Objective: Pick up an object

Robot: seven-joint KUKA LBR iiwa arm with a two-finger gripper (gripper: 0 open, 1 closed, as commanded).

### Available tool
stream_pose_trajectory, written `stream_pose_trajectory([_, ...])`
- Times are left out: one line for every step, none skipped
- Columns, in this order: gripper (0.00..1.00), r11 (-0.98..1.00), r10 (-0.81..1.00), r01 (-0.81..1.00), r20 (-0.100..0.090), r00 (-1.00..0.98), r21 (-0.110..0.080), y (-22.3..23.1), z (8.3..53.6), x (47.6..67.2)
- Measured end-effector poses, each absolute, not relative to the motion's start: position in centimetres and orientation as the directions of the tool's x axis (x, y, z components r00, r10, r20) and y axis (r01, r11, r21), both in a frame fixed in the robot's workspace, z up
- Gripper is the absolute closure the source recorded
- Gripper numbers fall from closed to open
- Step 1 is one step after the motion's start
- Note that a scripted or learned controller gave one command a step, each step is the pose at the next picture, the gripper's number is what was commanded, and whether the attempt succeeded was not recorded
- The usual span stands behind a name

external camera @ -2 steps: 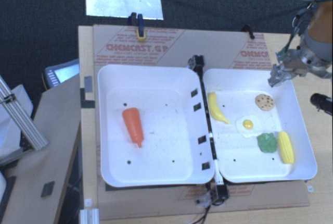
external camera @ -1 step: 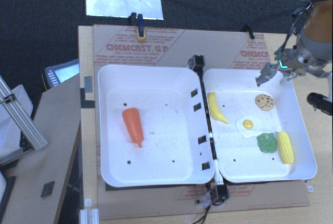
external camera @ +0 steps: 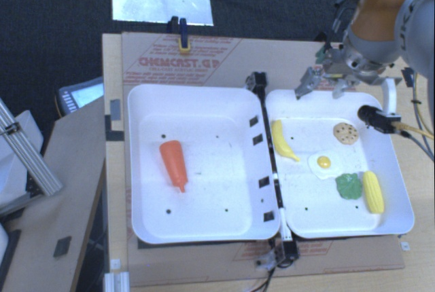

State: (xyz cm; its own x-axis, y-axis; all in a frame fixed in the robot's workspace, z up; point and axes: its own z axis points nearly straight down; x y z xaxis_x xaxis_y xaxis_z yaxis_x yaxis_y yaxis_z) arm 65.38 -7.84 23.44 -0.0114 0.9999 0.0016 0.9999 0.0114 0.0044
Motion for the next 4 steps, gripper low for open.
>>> stream_pose_trajectory([0.00, 0.013, 1.000, 1.000, 0.004, -0.013, 0.000, 1.6, 20.3, 66.0])
stream_pose_trajectory([0.00, 0.011, 1.000, 1.000, 0.003, -0.011, 0.004, 8.5, 21.8, 66.9])
stream_pose_trajectory([0.00, 0.013, 1.000, 1.000, 0.005, -0.013, 0.005, 18.2, 22.9, 66.8])
stream_pose_trajectory([0.00, 0.009, 1.000, 1.000, 0.000, -0.009, -0.004, 22.7, 7.9, 58.5])
